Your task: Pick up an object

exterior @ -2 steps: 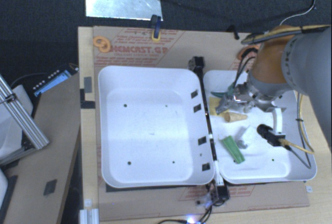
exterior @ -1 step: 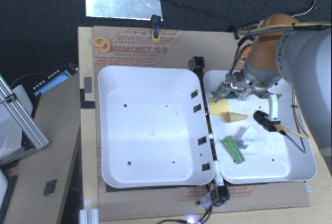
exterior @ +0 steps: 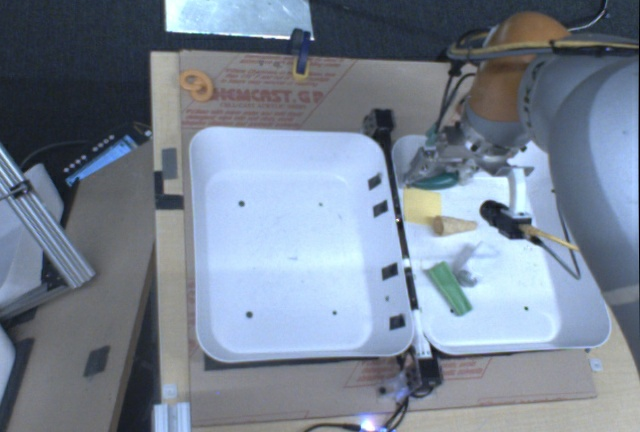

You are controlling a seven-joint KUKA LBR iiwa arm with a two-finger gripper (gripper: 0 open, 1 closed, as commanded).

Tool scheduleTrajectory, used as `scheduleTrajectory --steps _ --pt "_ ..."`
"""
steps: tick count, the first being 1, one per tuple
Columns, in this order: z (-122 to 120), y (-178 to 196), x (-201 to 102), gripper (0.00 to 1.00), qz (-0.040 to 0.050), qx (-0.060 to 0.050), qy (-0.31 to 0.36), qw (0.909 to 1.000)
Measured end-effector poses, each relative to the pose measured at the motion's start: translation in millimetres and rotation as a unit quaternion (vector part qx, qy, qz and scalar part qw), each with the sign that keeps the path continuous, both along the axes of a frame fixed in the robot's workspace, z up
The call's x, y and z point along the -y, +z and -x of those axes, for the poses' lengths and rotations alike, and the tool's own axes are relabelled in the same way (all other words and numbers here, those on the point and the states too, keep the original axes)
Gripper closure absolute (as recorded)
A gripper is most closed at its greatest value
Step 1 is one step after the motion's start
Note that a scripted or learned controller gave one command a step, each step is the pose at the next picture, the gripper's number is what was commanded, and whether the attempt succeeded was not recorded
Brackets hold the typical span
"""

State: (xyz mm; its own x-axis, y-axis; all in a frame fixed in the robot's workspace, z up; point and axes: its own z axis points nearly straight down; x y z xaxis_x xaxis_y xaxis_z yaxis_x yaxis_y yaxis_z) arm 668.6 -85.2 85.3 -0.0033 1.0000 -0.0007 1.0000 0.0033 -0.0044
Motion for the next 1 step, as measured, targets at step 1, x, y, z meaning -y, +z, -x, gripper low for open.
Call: scheduleTrajectory --steps 1 --pt "-2.0 14.7 2.6 1.0 0.0014 0.004 0.0 1.0"
